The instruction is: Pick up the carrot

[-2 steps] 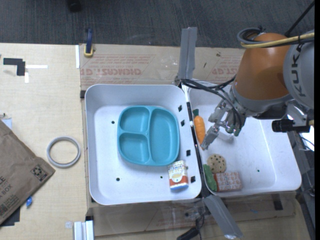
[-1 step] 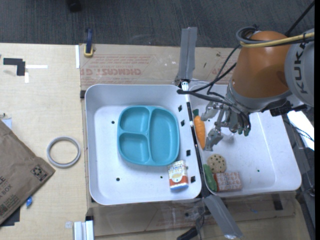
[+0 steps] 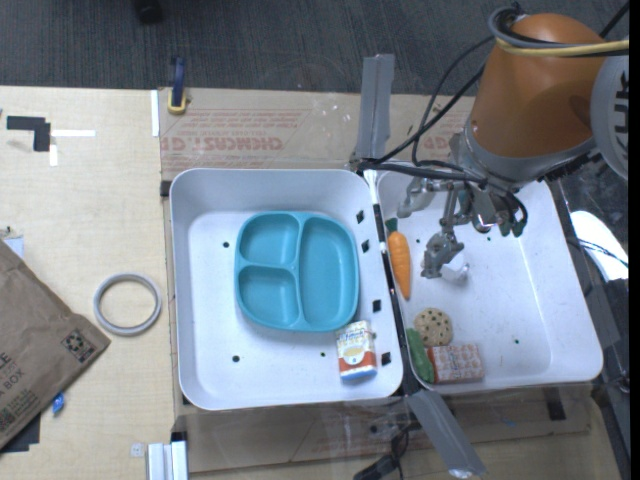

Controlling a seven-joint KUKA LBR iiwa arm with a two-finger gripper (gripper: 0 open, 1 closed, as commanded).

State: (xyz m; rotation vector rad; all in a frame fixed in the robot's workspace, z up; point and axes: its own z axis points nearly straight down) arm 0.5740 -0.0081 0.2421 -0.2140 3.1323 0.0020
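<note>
The hand (image 3: 441,260) hangs over the right white bin (image 3: 560,348); whether it is spread cannot be told. The smooth, tapered orange carrot (image 3: 399,261) lies just left of it, against the bin's left wall. A wooden bench (image 3: 80,218) carries both bins above dark carpet (image 3: 250,18); a glossy teal divided plate (image 3: 298,271) sits in the left bin (image 3: 200,298).

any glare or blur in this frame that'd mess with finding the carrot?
Camera view: the carrot is sharp and evenly lit against the right bin's left wall; glare sits at that bin's far right rim, away from it; the claw looks slightly soft, casting a faint shadow on the bin floor.
</note>
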